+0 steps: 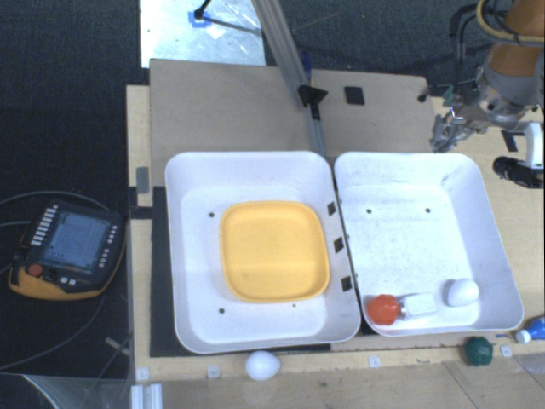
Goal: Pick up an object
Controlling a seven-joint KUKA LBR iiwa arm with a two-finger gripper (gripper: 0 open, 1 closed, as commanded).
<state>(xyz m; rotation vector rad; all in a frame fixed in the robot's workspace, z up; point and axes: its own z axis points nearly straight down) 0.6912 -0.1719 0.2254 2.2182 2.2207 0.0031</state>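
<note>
Taking the right bin (490, 228) as the reference, the items nearest the camera lie off it on the desk (409, 377): a dark green ball (478, 350) just outside its near right corner, a small blue item (531, 332) at the frame edge beyond that, and a white egg-shaped object (262, 365) well to its left, in front of the left bin (183, 254). Inside the right bin, along its near wall, three candidate objects sit in a row: an orange-red ball (382, 308) in the near left corner, a small white boxy piece (419, 304) touching or just beside it, and a white rounded, egg-like object (461, 292) slightly apart to the right. The remainder of the right bin floor is white and speckled. The left bin, abutting the right bin's left wall, holds a square yellow plate (274, 250) with rounded corners, lying flat at its centre. A handheld control pendant (66, 254) with a screen rests far to the left of both bins. Past the far right corner of the right bin, the gripper (449, 133) hangs over the desk just outside the rim, well apart from the three objects; whether the jaws are open or closed cannot be determined.
</note>
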